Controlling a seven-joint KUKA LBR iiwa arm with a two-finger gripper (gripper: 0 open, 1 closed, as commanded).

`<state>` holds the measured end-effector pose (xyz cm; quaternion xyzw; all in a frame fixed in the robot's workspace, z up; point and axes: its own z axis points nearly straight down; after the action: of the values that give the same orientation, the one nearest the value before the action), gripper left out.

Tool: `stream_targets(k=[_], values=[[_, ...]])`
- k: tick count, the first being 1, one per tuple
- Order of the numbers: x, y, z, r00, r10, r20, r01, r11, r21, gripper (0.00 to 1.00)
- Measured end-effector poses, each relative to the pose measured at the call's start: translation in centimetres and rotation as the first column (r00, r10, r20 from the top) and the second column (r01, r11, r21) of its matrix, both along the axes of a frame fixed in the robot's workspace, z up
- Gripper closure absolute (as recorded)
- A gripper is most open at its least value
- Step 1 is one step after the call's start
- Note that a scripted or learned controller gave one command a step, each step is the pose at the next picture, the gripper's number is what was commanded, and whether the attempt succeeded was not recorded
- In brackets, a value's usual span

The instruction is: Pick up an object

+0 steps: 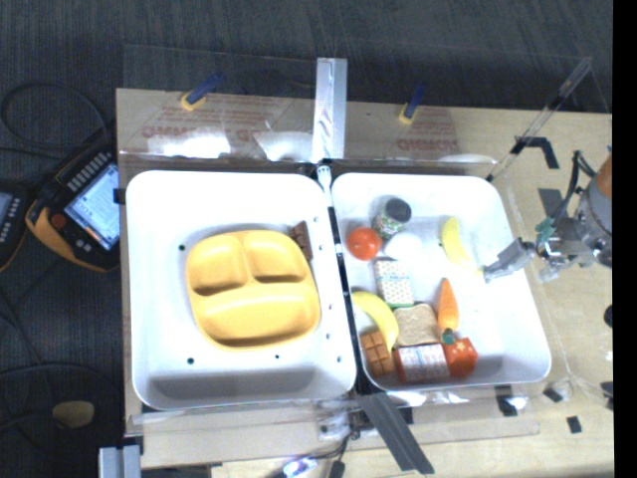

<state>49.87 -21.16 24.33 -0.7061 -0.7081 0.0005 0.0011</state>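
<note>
- Dark carpet surrounds my pale wooden counter (557, 127), which carries two shallow white bins side by side, seen from above at a slant.
- Left bin (149, 267) holds a yellow divided tray (251, 285) with a small brown block (302, 237) touching its upper right corner.
- Right bin (518, 317) holds the candidates for my pick: a red tomato (364, 243), a dark-capped round item (396, 210), a small yellow piece (454, 239), a checked white box (395, 285), a banana (376, 312), a carrot (448, 307), a bread slice (416, 324), a waffle-like brown piece (374, 350) and a red-and-white labelled can (422, 363) lying on its side.
- My gripper (501, 261) hangs at the right bin's right rim, apart from every object; from this view I cannot tell its state, and nothing is visibly in its hold.
- My judgement: the pick has not begun. The small yellow piece lies nearest and stands alone, so it looks like the cleanest target; the lower cluster is packed tight and risks a nudged neighbour or a double grab.
- I would centre over the chosen item, align across its narrow side, descend straight, and confirm it rises before moving off.
- Writing: faint reddish print shows on the clear sheet (189, 127) behind the bins, and the can bears a label, but both are too small to read. A handheld pendant (92, 207) with a lit screen lies on the carpet at left, its text illegible.
</note>
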Motion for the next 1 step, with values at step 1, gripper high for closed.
stream_targets(k=[1], values=[[-1.05, 5.06, -15.22, 0.992, -0.125, 0.016, 0.125, 0.992, -0.001, 0.00]])
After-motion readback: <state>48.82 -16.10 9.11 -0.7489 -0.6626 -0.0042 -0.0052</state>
